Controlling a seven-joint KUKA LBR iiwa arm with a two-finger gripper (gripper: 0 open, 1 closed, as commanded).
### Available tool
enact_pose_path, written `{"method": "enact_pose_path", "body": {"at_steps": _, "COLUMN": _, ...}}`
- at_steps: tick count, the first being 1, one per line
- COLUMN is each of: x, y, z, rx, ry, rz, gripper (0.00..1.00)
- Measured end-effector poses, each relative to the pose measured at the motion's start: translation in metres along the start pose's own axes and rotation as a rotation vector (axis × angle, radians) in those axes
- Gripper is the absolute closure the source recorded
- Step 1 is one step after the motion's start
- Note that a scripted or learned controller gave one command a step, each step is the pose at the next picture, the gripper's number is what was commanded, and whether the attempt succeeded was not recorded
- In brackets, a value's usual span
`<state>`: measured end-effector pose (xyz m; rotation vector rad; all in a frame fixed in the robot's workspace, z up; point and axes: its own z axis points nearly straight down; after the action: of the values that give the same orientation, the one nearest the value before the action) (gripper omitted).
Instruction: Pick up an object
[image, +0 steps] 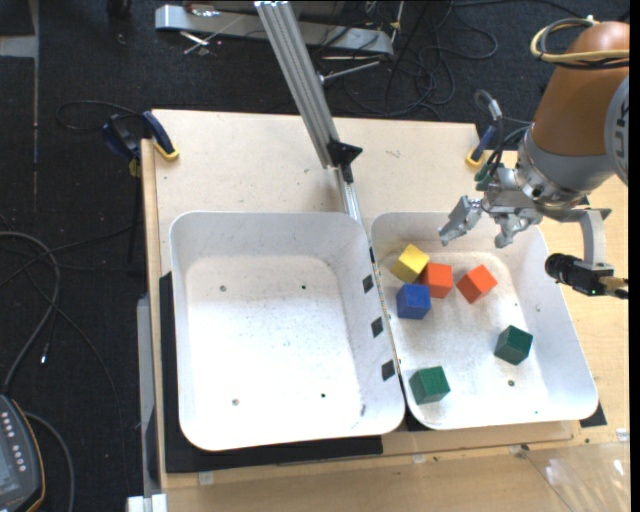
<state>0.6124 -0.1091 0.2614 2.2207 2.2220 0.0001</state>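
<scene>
Six blocks (440, 277) in right bin (560, 395), jaws (482, 228) spread, hovering above far rim, nothing between them

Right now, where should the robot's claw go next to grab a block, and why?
Probably straight down and a little toward the orange block. The gripper hangs open above the back of the right bin with nothing between its fingers. That block sits closest below it and stands apart from the yellow block, blue block and second orange block, which crowd together.
</scene>
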Motion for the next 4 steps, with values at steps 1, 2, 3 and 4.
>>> {"method": "enact_pose_path", "body": {"at_steps": 1, "x": 0.004, "y": 0.004, "z": 0.148, "rx": 0.000, "ry": 0.000, "rz": 0.001, "gripper": 0.00}}
{"method": "enact_pose_path", "body": {"at_steps": 2, "x": 0.004, "y": 0.005, "z": 0.139, "rx": -0.003, "ry": 0.000, "rz": 0.001, "gripper": 1.00}}
{"method": "enact_pose_path", "body": {"at_steps": 3, "x": 0.016, "y": -0.032, "z": 0.061, "rx": -0.007, "ry": -0.001, "rz": 0.000, "gripper": 1.00}}
{"method": "enact_pose_path", "body": {"at_steps": 4, "x": 0.035, "y": 0.028, "z": -0.083, "rx": -0.011, "ry": -0.002, "rz": -0.004, "gripper": 1.00}}
